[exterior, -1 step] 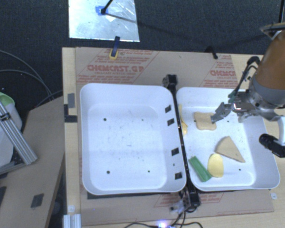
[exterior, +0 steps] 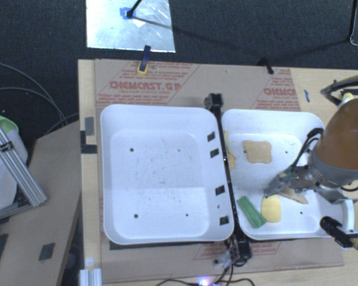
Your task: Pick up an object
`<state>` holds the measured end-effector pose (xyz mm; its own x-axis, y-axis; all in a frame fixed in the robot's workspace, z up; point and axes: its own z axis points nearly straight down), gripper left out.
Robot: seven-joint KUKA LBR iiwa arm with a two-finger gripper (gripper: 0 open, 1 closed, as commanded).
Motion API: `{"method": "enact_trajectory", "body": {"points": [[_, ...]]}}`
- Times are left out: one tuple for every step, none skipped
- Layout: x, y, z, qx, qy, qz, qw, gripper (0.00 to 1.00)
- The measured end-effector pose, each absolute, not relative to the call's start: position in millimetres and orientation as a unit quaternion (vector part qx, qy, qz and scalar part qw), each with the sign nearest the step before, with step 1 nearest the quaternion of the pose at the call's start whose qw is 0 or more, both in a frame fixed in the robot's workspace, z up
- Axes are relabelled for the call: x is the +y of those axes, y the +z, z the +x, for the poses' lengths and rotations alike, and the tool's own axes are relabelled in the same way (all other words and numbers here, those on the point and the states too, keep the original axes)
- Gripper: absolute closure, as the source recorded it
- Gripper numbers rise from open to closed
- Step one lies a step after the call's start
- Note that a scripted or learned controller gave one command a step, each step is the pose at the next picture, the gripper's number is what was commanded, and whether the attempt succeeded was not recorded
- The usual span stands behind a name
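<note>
Yellow and rounded, the lemon-like piece [exterior: 272,208] lies in the right bin [exterior: 268,121] beside a green block [exterior: 250,211]; it looks light, smooth and apt to roll, so I would grip across its middle. The hand [exterior: 278,186] hangs just above it, its opening impossible to tell.

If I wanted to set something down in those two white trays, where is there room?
The left tray has its whole floor bare. The right tray is crowded toward its near edge: green stick, yellow lump, the pincer. A tan slice lies mid-tray; a bare strip runs behind it.
</note>
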<state>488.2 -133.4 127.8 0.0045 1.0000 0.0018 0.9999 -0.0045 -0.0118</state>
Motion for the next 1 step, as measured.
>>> {"method": "enact_trajectory", "body": {"points": [[-110.6, 93.3, 505.4, -0.709, -0.0002, -0.706, -0.001, 0.00]]}}
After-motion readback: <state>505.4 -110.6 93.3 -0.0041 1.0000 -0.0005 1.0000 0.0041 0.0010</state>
